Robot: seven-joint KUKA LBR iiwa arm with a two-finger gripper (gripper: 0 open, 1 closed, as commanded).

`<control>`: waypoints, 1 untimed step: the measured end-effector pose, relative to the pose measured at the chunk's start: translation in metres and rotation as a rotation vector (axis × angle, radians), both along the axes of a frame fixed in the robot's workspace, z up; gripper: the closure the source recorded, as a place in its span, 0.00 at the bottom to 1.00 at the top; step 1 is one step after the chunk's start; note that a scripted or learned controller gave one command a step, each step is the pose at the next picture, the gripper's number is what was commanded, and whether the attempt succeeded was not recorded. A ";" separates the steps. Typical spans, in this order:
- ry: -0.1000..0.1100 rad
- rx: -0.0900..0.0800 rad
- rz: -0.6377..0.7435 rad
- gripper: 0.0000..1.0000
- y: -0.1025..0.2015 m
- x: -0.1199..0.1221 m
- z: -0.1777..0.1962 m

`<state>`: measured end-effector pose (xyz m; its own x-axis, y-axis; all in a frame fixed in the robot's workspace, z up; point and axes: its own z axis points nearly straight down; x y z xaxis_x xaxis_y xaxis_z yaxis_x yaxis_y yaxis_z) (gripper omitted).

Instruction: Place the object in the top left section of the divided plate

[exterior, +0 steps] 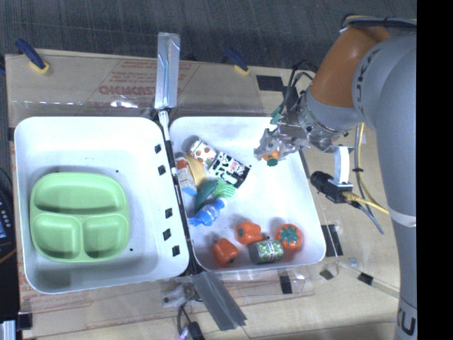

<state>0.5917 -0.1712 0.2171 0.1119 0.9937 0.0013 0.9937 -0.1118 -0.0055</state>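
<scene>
Orange object (271, 161) pinched in jaws (272, 156), near right bin's (309, 190) far edge.

I am making out faint red print on the cardboard (127, 83) behind the bins, too blurred to read, and letters on my arm (407, 323) that look like "KU", cut off.
</scene>
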 end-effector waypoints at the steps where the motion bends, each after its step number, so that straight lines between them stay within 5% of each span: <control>1: -0.016 -0.006 0.197 1.00 0.027 0.061 -0.094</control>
